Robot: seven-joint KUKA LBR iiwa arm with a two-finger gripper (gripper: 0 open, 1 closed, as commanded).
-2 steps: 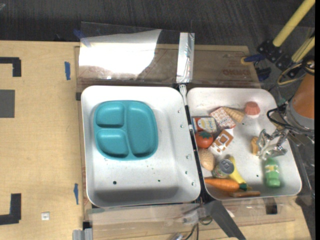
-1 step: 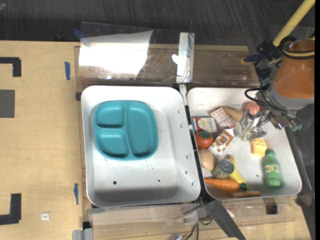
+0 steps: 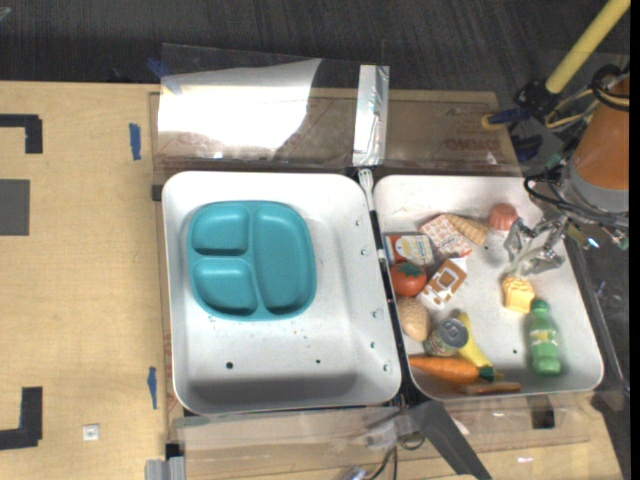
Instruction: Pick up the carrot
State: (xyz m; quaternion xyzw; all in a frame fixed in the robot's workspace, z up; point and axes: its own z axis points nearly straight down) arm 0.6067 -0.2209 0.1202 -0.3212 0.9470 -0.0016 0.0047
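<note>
The carrot [image 3: 445, 370], orange with a green stub at its right end, lies along the front wall of the right bin [image 3: 590, 368]. My gripper [image 3: 533, 246] hangs over the right bin's back right part, well behind and to the right of the carrot and just above a small yellow block [image 3: 517, 293]. Its silver fingers stand open with nothing between them. The arm's orange band [image 3: 605, 153] shows at the right edge.
The right bin also holds a green bottle [image 3: 543, 338], a red tomato [image 3: 407, 280], a tan potato [image 3: 413, 320], a cracker pack [image 3: 448, 233], a pink piece [image 3: 503, 214] and a yellow-grey toy [image 3: 456, 334] touching the carrot. A teal divided plate [image 3: 250, 258] sits in the left bin [image 3: 300, 368].
</note>
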